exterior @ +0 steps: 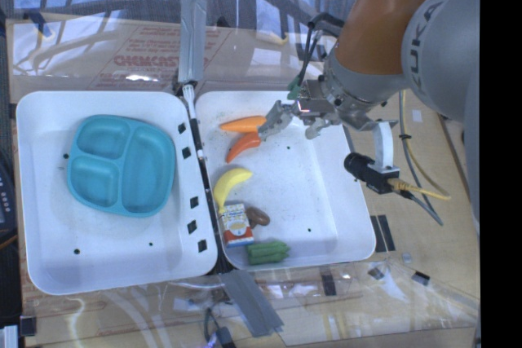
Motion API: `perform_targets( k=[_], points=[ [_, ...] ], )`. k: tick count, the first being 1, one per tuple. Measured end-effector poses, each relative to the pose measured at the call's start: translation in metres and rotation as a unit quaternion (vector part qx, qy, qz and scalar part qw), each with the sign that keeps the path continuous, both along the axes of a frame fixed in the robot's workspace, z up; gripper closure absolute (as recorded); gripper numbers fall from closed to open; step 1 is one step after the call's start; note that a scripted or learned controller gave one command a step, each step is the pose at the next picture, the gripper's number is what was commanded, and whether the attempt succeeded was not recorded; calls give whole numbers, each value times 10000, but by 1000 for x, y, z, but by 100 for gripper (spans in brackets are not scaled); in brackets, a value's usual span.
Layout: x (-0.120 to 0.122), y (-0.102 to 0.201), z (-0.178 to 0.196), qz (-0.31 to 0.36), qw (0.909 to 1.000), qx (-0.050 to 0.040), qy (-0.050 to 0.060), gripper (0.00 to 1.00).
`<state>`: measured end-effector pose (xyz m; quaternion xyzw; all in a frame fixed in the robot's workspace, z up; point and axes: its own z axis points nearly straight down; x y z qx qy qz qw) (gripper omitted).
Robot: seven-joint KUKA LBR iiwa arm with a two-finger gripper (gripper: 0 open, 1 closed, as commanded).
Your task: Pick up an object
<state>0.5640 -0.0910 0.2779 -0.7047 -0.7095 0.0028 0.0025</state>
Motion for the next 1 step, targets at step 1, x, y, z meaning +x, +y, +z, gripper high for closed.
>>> perform_targets(
  k=[1],
  points=[
    [5, 53, -87, 239, 9997, 2, 15, 0]
  ],
)
